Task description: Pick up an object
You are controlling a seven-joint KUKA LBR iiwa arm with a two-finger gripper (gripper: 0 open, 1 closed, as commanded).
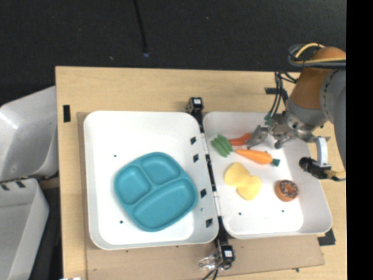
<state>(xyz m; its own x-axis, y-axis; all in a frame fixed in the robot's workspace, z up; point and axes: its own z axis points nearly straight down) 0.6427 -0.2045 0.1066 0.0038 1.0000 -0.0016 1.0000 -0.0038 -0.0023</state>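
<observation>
Roughly: one wooden tabletop (pixel 70 86) on dark floor, two white bins: left bin (pixel 99 226) has one blue plate (pixel 154 190); right bin (pixel 309 214) has one yellow toy (pixel 242 179), two carrots (pixel 255 155) (pixel 239 139), one green piece (pixel 221 145), one donut (pixel 286 189). Tool (pixel 269 134) by the carrots; grip unclear.

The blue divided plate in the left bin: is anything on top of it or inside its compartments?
Nothing lies on the blue divided plate; all three compartments show bare. It rests alone on the left bin floor. Whatever may be beneath the plate is covered.
</observation>
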